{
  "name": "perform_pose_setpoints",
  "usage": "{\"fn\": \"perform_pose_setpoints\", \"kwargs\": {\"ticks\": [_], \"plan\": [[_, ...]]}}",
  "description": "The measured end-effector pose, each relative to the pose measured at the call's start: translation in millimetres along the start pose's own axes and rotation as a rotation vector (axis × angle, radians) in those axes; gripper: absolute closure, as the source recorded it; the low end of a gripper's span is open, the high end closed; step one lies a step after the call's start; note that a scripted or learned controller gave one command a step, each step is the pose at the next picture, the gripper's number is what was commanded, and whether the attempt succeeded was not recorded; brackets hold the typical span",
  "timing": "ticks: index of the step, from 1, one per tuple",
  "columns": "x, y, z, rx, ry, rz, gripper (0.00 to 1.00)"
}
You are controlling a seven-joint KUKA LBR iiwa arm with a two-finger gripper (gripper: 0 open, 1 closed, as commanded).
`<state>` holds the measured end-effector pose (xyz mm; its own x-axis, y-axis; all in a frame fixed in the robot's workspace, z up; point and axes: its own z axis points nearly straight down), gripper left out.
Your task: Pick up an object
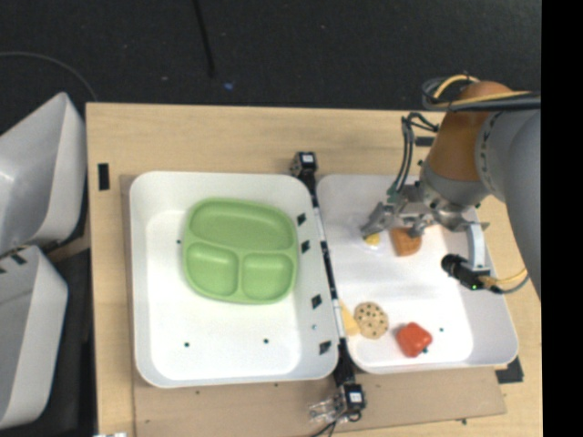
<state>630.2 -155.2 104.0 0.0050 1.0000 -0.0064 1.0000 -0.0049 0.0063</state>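
My gripper hangs over the back part of the right bin, its fingers spread open. An orange block lies on the bin floor right under the gap between the fingers, and nothing is lifted. A small yellow piece sits at the tip of the left finger. Nearer the front of the same bin lie a round speckled cookie and a red pepper-like object.
The left bin holds a green divided plate. A yellow wedge rests against the divider between the bins. The grey arm with its orange band and cables comes in from the right over the bin's back corner.
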Motion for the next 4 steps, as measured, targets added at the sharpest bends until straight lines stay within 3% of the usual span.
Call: {"fn": "perform_pose_setpoints", "kwargs": {"ticks": [1, 2, 3, 4], "plan": [[-2.2, 3.5, -16.6, -0.013, -0.003, 0.003, 1.00], [-1.0, -2.0, -63.3, 0.002, 0.005, 0.003, 1.00], [-4.1, -2.9, -127.7, 0.000, 0.004, -0.001, 1.00], [-5.6, -2.0, -146.1, 0.003, 0.005, -0.004, 1.00]]}}
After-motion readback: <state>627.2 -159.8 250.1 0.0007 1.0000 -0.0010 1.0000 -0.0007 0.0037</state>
